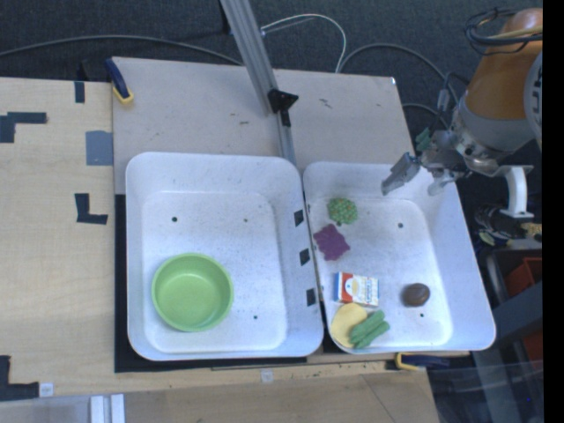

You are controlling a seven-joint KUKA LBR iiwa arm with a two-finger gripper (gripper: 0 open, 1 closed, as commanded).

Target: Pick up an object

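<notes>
Nearest the camera, front of the right bin point(458, 263): one yellow item point(345, 316) with a green pod-shaped item point(370, 329) lying across it, touching. Just behind these, a small red-and-white carton point(356, 288), lying flat. To its right, well apart, a dark brown round item point(416, 294). Toward the bin's back left, a purple item point(331, 241) and, just behind it, a green knobbly ball point(343, 210).

Left bin point(211, 179): one green bowl point(192, 291), upright, at the front left.

Gripper point(416, 176): above the back rim of the right bin, fingers spread apart, nothing between them. Orange-banded arm point(502, 77) enters from the right.

Step in hand, as I judge it: approach. No item is yet chosen or touched; all candidates rest on the bin floor.

Next move calls for: travel forward over the bin, then descent on a single item. The brown round item and the knobbly ball stand clear of neighbours and look the easier targets. The yellow and pod-shaped pair, being in contact, risk a muddled grasp.
</notes>
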